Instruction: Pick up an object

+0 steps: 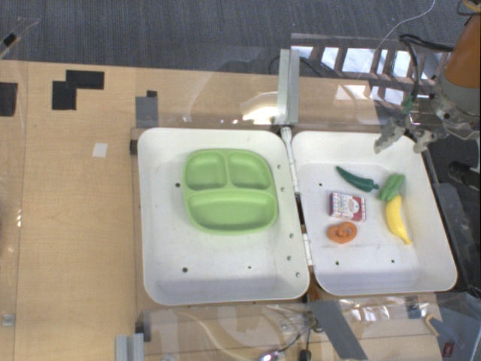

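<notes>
Over the back right corner of the right-hand bin [440, 277] hangs the gripper [394, 136], above the rim, nothing between its fingers; whether they stand open or closed, cannot tell at this angle.

Candidates, placed from the gripper:
- Green pepper [355, 178]: nearest, just below and a little left in the view. Thin, curved, dark, lying flat.
- Banana [394, 207] with a green stalk end: almost directly below in the view, farther toward the front of the bin. Its stalk end sits close to the pepper's tip; touching or not, cannot tell.
- Small printed carton [347, 205]: below and left, beyond the pepper.
- Orange round piece [343, 233]: farthest of the four, just in front of the carton.

Green divided plate [228, 189] lies well to the left in the other bin [161, 224], alone.

Handling, as judgement: these look like toy foods, so light, stiff and probably smooth, inclined to skid on the white floor. Banana seems the best choice: take it across the yellow mid-body, fingers square to its length, away from the tapering ends. Pepper is slim and could roll out of a pinch. Carton has flat faces but lies low.
</notes>
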